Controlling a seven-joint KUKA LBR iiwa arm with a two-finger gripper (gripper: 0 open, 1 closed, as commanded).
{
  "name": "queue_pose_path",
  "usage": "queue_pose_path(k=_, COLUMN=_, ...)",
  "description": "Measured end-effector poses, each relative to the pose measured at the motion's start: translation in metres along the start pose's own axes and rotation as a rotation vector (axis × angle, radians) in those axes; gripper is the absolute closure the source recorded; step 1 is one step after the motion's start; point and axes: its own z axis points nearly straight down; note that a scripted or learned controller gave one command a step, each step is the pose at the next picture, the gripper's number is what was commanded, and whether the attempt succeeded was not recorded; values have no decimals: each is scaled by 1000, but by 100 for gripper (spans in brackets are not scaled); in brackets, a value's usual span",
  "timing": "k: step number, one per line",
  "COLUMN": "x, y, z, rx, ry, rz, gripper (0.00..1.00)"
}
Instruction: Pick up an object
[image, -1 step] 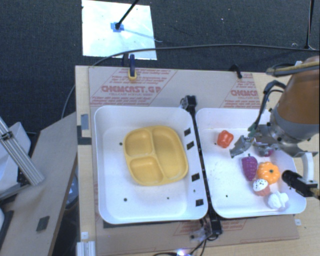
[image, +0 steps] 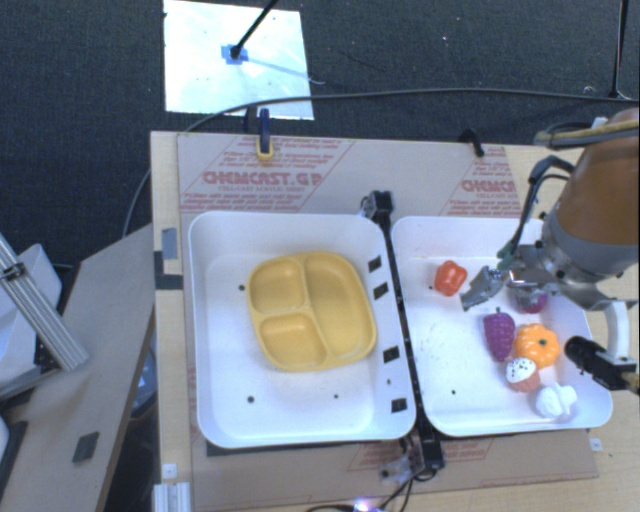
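Small toys clustered at right of frame in the right bin (image: 440, 410): pepper (image: 450, 276), grape (image: 498, 334), pumpkin (image: 537, 345), cupcake (image: 521, 373). Pincer (image: 484, 287) just right of the pepper, low over the bin, likely lining up a grab; grip state unclear. Yellow tray (image: 310, 310) mid-frame in the left bin.

The word "CHEMCAST GP" is printed in red on the protective sheet (image: 330, 165) that covers the counter, in the upper middle of the frame. The same print is seen again at the upper right, where it is partly hidden.
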Motion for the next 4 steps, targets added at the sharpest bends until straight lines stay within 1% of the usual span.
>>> queue_pose_path(k=1, x=-3, y=4, z=43, rx=4, ry=1, rz=3, gripper=0)
queue_pose_path(k=2, x=0, y=-3, z=87, rx=5, ry=1, rz=2, gripper=0)
queue_pose_path(k=3, x=-7, y=2, z=135, rx=5, ry=1, rz=3, gripper=0)
queue_pose_path(k=4, x=-7, y=3, z=122, rx=0, ry=0, rz=2, gripper=100)
